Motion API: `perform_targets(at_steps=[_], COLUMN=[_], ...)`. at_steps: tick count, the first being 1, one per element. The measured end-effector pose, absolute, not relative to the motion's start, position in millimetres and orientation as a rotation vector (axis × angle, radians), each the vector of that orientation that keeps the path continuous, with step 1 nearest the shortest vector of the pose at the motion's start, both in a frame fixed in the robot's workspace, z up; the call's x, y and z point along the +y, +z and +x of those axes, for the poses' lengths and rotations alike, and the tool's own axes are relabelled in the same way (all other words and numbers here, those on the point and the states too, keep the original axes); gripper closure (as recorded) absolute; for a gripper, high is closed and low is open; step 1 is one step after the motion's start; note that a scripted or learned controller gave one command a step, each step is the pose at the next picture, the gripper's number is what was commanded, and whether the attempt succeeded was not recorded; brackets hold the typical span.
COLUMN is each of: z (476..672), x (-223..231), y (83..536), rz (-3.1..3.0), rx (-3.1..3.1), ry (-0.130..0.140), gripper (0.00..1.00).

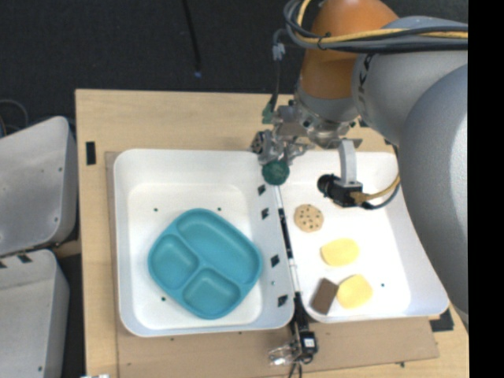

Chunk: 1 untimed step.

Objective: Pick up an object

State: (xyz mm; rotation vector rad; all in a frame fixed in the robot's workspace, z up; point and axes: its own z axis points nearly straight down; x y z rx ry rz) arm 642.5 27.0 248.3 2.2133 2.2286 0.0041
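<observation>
Grey chairs (31, 187) stand left of the wooden tabletop (94, 132), with dark floor behind. The left bin (126, 235) holds a teal tray (205, 262). At the divider's far end the hand (276, 164) hangs over a teal ball (276, 173); whether it grips cannot be told. The right bin (409, 266) holds a cookie (309, 217), two yellow pieces (339, 252) and a brown block (324, 295).
</observation>
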Motion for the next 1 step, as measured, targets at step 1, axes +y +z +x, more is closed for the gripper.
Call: perform_targets(at_steps=[1], z=[641.7], x=[75.2], y=[252.4], rz=[2.214], rx=[2.228], ry=[0.004], gripper=[1.00])
